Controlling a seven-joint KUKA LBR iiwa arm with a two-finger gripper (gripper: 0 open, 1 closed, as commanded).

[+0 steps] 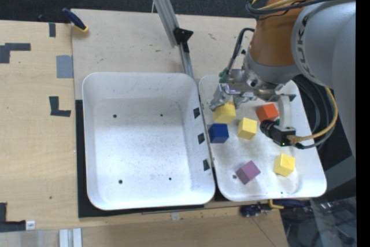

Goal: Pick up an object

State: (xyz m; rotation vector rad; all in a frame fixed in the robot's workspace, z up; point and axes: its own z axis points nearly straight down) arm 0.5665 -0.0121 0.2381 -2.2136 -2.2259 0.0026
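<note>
Camera view looks down on the tabletop (133, 37) with two white bins. Over the right bin (312, 179) the tool (222, 100) hangs low, right at a yellow cube (225, 113) — whether it grips it I cannot tell. Just below sits a blue cube (218, 133); nearby lie another yellow cube (247, 127), an orange cube (267, 111), a purple cube (248, 171) and a third yellow cube (284, 164).

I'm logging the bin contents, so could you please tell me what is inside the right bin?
Inside the right bin: three yellow cubes, a blue cube, an orange cube and a purple cube. The arm covers its far end.
</note>
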